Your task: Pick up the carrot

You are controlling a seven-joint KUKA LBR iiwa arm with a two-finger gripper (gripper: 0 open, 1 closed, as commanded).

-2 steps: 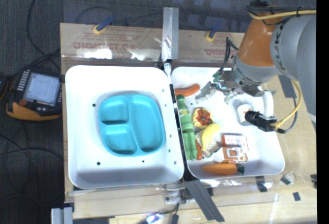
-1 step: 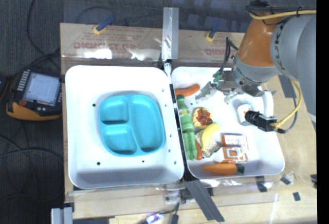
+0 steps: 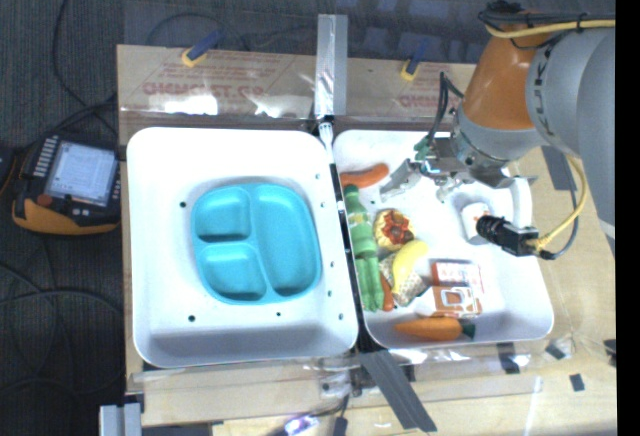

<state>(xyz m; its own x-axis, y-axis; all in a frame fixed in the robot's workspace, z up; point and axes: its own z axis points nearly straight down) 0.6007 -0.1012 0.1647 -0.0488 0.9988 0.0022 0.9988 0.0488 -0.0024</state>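
The carrot (image 3: pixel 428 329) is orange with a green stub at its right end. It lies flat along the front wall of the right bin (image 3: pixel 530 309). My gripper (image 3: pixel 416 188) hangs over the back half of that bin, well behind the carrot. Its two fingers are spread open with nothing between them. The left finger (image 3: pixel 393 186) points toward a red sausage-shaped piece (image 3: pixel 366 174) near the bin's back left corner.
Between the gripper and the carrot lie a red-and-yellow item (image 3: pixel 392 225), a yellow piece (image 3: pixel 406 264), green vegetables (image 3: pixel 365 259) along the left wall and an orange-and-white box (image 3: pixel 456 287). The left bin (image 3: pixel 160 324) holds a blue divided plate (image 3: pixel 252 240).
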